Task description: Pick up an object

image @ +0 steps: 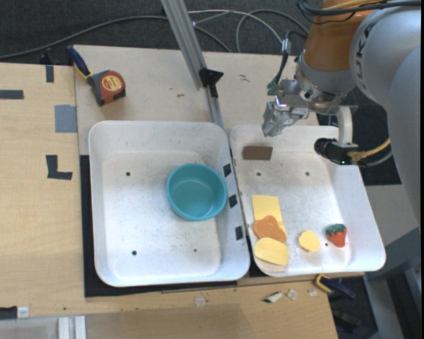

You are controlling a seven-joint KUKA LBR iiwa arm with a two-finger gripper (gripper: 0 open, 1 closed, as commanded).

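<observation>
Over the right bin's (353, 210) far edge hangs the gripper (274, 127) (whether open or closed, I cannot tell), just above a small brown block (257, 152) lying on the bin floor.

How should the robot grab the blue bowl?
Probably by the rim. The blue bowl stands upright and open in the left bin, too wide to pinch whole. Coming straight down, one finger inside and one outside the wall, on its right side nearest the gripper, looks best.
</observation>
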